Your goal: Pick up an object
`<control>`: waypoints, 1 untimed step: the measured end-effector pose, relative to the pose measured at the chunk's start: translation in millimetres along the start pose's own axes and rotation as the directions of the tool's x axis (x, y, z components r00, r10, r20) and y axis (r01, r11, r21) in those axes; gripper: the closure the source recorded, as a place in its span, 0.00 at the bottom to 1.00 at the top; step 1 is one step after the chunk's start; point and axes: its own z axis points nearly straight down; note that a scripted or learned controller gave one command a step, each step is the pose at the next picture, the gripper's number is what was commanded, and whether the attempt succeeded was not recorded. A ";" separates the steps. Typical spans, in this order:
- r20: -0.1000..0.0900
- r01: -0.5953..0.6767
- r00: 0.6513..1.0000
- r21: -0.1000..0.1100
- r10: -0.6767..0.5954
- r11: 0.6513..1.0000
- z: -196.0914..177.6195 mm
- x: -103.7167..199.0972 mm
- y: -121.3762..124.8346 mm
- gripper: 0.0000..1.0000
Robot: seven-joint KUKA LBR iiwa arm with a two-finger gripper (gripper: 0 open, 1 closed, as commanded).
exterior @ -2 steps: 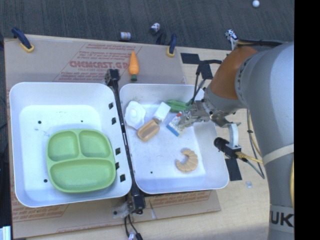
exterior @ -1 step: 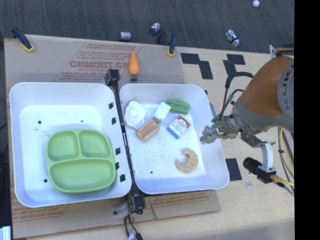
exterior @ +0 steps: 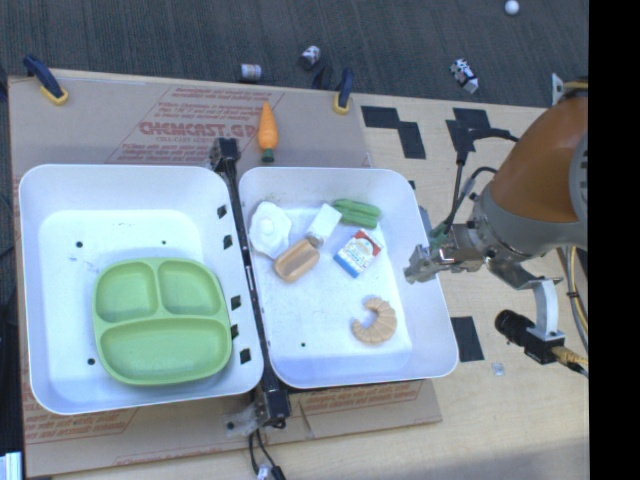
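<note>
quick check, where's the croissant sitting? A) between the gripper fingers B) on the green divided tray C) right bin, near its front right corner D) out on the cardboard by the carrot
C: the croissant lies on the floor of the right bin, toward its front right corner, apart from the other items and from the gripper at the bin's right rim.

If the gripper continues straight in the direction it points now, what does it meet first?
Pointing leftward, the gripper would likely cross the right bin's rim, then reach the small carton. Its height is unclear.
</note>
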 end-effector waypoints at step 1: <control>0.000 0.000 1.000 0.001 0.000 1.000 5.8 -15.7 -11.3 1.00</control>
